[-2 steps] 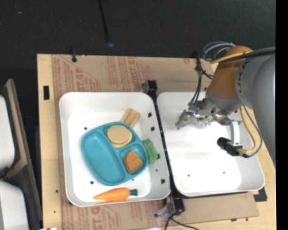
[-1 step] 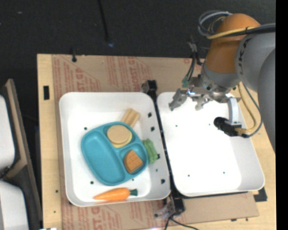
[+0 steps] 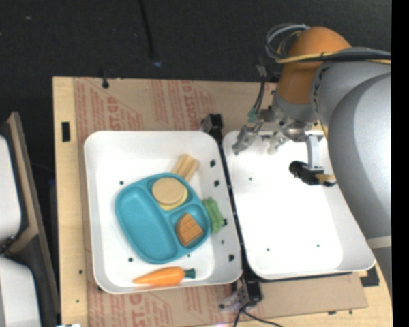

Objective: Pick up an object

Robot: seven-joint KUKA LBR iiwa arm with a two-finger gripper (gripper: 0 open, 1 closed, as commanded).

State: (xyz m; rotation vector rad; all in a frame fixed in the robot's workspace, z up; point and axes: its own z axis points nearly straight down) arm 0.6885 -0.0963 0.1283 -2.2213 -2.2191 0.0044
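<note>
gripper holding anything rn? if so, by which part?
Cannot be told. The hand sits over the back left corner of the right bin, with no object seen in it. The tray and carrot lie in the left bin.

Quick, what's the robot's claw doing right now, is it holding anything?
Gripper: above the upper left corner of the right bin; whether it is open, shut or holding something cannot be told from this view.
</note>
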